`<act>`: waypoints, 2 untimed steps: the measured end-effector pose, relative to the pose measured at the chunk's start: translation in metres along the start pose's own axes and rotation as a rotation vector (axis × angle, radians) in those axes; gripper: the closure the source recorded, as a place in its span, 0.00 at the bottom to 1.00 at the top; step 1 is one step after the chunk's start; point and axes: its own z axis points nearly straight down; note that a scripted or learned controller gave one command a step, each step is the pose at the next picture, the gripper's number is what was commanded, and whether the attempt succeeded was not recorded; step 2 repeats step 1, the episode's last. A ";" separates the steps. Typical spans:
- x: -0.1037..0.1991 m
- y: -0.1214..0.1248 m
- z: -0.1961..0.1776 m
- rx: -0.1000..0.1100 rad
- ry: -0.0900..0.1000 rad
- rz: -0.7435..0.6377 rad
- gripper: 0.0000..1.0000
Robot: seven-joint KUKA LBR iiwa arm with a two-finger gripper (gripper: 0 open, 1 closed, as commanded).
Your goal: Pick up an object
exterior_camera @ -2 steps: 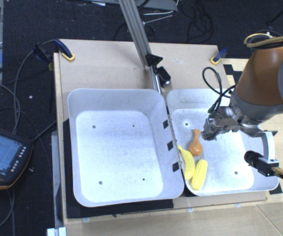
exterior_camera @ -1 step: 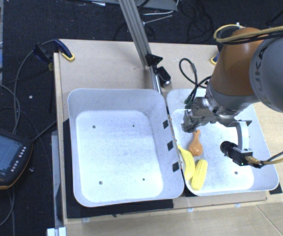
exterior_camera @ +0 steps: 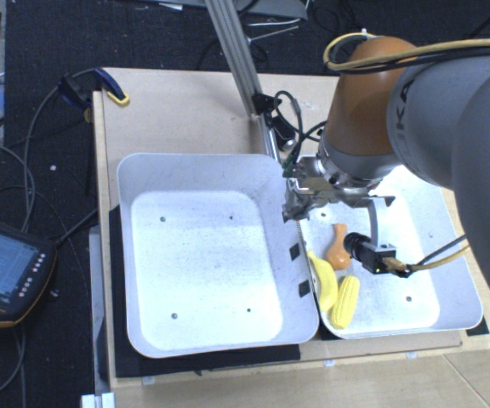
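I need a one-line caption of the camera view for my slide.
End effector above the right bin, near a banana, corn cob and orange toy.

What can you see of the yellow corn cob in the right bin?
The corn cob is yellow with a bumpy, kernelled surface, and looks like a plastic toy. It lies flat near the front of the right bin, long axis slightly tilted from front to back. A yellow banana lies against its left side. An orange toy sits just behind it; contact is unclear.
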 end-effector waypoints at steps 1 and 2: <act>0.044 0.016 -0.015 -0.002 0.000 0.001 1.00; 0.044 0.016 -0.015 -0.002 0.000 0.001 1.00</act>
